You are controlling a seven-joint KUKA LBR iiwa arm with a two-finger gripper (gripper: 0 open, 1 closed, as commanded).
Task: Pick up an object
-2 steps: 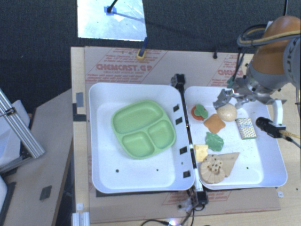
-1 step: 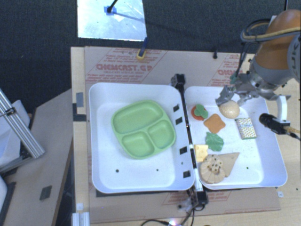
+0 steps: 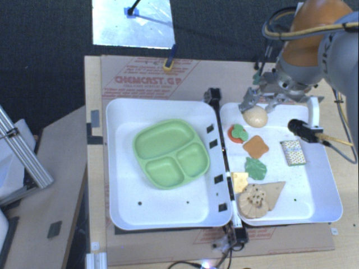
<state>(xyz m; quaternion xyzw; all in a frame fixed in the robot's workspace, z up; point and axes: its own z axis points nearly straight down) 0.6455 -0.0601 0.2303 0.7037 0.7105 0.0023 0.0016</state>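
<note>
The right bin (image 3: 322, 189) holds several toy foods. A beige round bun (image 3: 255, 117) lies near its back left corner. My gripper (image 3: 259, 103) hangs right over the bun, open, with one fingertip (image 3: 247, 103) at the bun's left and the other at its right. The bun still rests on the bin floor. Nearer the front lie a red and green piece (image 3: 238, 133), an orange slice (image 3: 256, 146), a green leaf (image 3: 256, 168), a yellow cube (image 3: 240, 181), a cookie (image 3: 252, 201), a tan wedge (image 3: 273, 190) and a patterned packet (image 3: 293, 152).
The left bin (image 3: 129, 206) holds a green divided tray (image 3: 171, 153). A black divider (image 3: 220, 150) runs between the bins. A black attachment with a cable (image 3: 304, 130) sticks out over the right bin's back right. The arm (image 3: 320, 32) looms above the right bin's far edge.
</note>
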